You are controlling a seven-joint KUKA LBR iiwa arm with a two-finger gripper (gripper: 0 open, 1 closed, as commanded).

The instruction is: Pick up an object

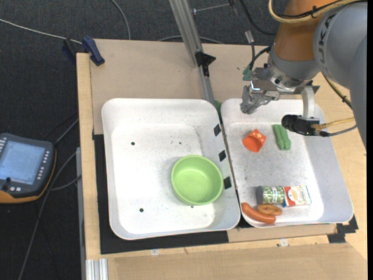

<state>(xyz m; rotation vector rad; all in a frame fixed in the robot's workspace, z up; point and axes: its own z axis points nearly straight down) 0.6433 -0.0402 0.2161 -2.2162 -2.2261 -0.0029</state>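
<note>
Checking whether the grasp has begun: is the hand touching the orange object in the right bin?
Apart. The camera view shows bare white bin floor between the hand and the orange object, which lies nearer the camera.

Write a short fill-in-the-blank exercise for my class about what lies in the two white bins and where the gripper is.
1. The green bowl sits in the ______ bin.
2. The small orange object lies directly beside a ______ object in the right bin.
3. The gripper hovers over the ______ edge of the right bin.
4. The hot dog lies at the right bin's ______ edge, beside the small carton.

Missing words: left; green; far; near
</note>
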